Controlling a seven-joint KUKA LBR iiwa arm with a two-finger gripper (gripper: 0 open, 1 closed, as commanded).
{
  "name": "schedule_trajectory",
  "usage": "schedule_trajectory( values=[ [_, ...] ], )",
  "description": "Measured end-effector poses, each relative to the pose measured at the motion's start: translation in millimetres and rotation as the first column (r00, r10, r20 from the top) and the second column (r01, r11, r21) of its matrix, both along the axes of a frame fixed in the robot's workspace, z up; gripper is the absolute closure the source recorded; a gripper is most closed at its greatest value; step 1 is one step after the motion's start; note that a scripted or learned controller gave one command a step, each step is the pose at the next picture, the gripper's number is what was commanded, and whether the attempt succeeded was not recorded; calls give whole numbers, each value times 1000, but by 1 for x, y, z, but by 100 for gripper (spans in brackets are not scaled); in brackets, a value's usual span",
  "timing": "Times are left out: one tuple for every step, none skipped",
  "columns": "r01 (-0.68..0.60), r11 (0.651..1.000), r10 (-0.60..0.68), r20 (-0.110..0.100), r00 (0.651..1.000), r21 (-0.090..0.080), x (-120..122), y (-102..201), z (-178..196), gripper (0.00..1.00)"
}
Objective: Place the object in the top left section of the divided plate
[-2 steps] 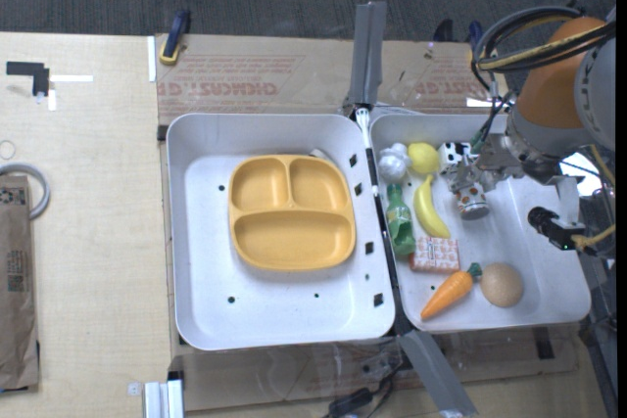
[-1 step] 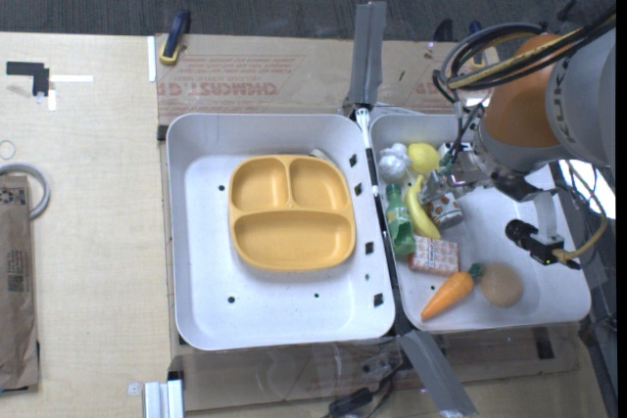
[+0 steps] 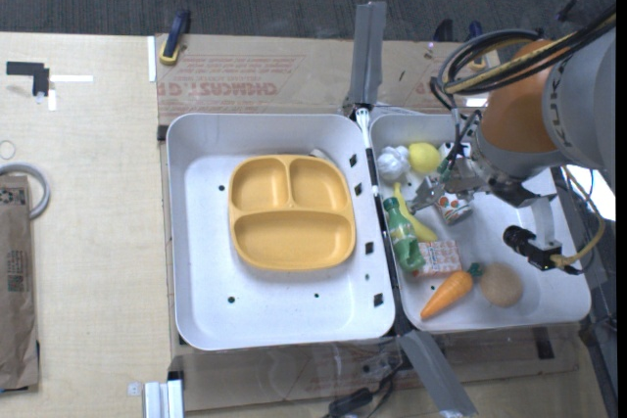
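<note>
small can (image 3: 453, 207) beside fingers (image 3: 427, 197), right bin (image 3: 549, 308)

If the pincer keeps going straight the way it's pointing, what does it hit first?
Probably the green bottle: the pincer points left and slightly down over the right bin, with the bottle just beyond its tips. Its height above the bottle is unclear, so it might pass over.

We can make out red lettering on the cardboard sheet (image 3: 257, 73) at the top middle of the frame, printed upside down, looks like "CHEMCO". The grey arm (image 3: 578, 103) at the right edge shows "KU".
</note>
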State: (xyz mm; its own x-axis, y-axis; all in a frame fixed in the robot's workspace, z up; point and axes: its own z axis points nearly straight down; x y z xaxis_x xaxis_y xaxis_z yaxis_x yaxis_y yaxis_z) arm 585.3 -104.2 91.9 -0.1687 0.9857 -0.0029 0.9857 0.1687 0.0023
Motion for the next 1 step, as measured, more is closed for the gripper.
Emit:
schedule_trajectory(
  values=[
    [-3,1000,3,-7,1000,2,-67,39,97,0]
  ],
)
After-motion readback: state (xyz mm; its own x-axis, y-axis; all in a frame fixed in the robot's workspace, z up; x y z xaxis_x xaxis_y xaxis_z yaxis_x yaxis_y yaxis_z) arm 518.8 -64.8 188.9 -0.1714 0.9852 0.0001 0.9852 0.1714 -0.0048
